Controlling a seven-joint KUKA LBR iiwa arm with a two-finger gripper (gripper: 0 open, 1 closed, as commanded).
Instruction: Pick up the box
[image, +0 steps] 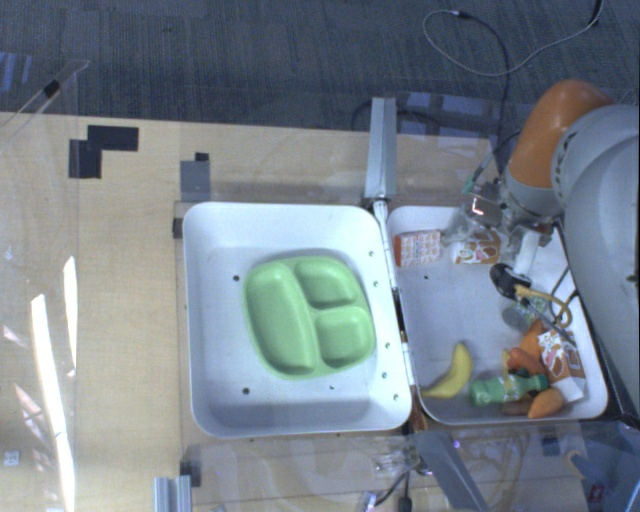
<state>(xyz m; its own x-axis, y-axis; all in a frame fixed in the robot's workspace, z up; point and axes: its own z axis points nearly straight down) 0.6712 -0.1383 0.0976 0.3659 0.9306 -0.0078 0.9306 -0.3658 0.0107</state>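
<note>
1. Wooden bench (120, 300), two white bins. A banana (450, 372) sits up front in the right bin (445, 310).
2. The box (417, 248) lies in its far-left corner.
3. The pincer (488, 228) is over a packet (474, 248) beside it, can't tell how wide. It might grab the packet instead.

We see a robotics lab: a wooden table (110, 300) carrying two white bins (200, 330), metal brackets (380, 150), and loose cables (470, 40) on carpet.

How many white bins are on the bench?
2. The left bin holds a green tray; the right bin beside it holds the box and a banana. No others seem hidden.
</note>
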